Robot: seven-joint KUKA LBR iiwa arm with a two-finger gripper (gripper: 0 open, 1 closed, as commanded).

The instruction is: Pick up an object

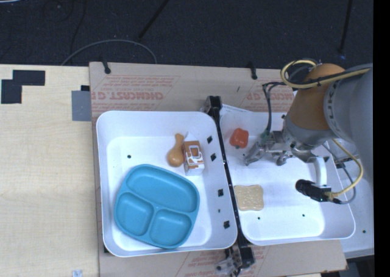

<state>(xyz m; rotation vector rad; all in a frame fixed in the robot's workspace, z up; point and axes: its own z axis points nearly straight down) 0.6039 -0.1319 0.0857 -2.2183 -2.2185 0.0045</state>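
My gripper [263, 160] hangs over the right bin [341, 233], in its upper middle, with the grey arm and its orange band [314, 102] coming in from the right. The fingers stand open, with only bare bin floor between them. A small red object [239, 138] lies just left of and above the gripper, close to the left fingertip but apart from it. A tan, square, cracker-like piece [249, 197] lies flat lower down in the same bin, near the divider.
The left bin [109, 147] holds a blue divided plate [157, 206], a tan pear-shaped object [177, 151] and a small orange-and-white box [194, 157]. A black divider [223, 172] runs between the bins. A black cable part [314, 190] hangs right of the gripper.
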